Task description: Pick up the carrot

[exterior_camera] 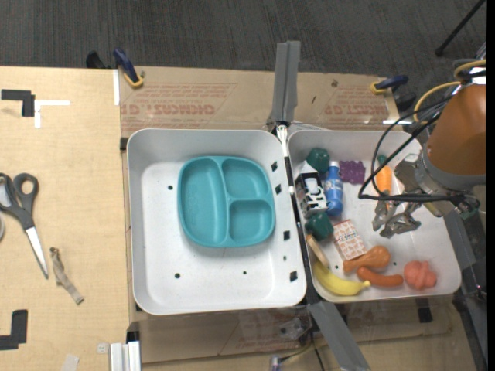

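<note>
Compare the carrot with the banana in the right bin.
The carrot is orange, slim and nearly straight; the banana is yellow, thicker and curved. The banana lies at the bin's near-left corner, the carrot to its right, by a pink lump. Both lie flat along the near wall.

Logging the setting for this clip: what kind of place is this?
Likely a robot lab bench, not a kitchen: two white bins on clamped cardboard, toy food like a banana, and scissors lying nearby.

Dark carpet floor (193, 14), wooden bench (62, 207)
</note>
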Action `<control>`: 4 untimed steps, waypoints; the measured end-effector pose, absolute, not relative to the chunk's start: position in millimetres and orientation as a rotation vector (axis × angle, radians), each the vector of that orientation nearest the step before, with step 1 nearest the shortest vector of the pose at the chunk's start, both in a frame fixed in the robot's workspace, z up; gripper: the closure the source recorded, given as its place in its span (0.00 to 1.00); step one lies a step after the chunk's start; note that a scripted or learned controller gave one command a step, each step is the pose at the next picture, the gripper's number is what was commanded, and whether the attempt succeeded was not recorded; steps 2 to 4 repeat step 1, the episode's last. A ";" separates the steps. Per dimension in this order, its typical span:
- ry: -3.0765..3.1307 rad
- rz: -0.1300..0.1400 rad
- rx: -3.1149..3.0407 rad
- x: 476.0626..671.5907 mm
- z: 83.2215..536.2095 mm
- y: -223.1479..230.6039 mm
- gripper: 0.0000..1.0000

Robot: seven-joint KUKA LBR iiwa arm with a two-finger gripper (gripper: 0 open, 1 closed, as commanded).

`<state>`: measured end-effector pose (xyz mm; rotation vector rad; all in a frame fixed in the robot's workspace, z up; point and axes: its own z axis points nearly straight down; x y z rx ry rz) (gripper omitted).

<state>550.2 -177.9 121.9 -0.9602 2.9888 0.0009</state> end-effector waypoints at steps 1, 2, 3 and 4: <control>2.941 0.000 -1.092 532.0 294.4 -163.7 1.00; 2.941 0.000 -1.092 532.0 294.4 -163.7 1.00; 2.941 0.000 -1.092 532.0 294.4 -163.7 1.00; 2.941 0.000 -1.092 532.0 294.4 -163.7 1.00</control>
